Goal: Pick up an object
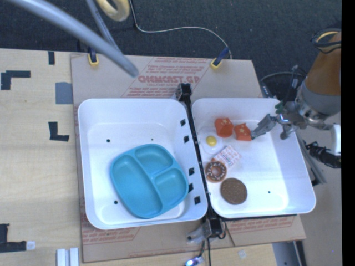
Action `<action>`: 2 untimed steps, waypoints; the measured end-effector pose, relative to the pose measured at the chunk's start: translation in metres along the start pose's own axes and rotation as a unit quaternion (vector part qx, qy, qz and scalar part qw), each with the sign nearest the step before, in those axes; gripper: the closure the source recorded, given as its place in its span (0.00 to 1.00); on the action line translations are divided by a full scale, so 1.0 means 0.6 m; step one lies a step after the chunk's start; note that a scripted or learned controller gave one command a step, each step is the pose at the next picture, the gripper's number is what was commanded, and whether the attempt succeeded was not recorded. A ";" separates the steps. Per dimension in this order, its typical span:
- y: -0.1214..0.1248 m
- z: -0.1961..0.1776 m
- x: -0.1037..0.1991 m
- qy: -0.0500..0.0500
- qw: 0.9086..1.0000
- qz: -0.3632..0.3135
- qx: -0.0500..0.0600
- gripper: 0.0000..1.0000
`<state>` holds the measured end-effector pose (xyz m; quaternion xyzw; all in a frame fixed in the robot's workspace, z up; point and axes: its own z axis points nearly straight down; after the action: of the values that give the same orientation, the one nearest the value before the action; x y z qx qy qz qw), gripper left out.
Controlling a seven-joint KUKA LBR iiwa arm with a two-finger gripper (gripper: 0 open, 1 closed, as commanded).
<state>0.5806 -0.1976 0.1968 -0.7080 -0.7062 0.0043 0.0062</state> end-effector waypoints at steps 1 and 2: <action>0.005 -0.013 0.001 -0.001 1.000 -0.002 -0.007 0.00; 0.009 0.088 0.016 -0.001 1.000 -0.002 -0.004 0.00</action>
<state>0.5854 -0.1881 0.1442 -0.7065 -0.7077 0.0022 0.0030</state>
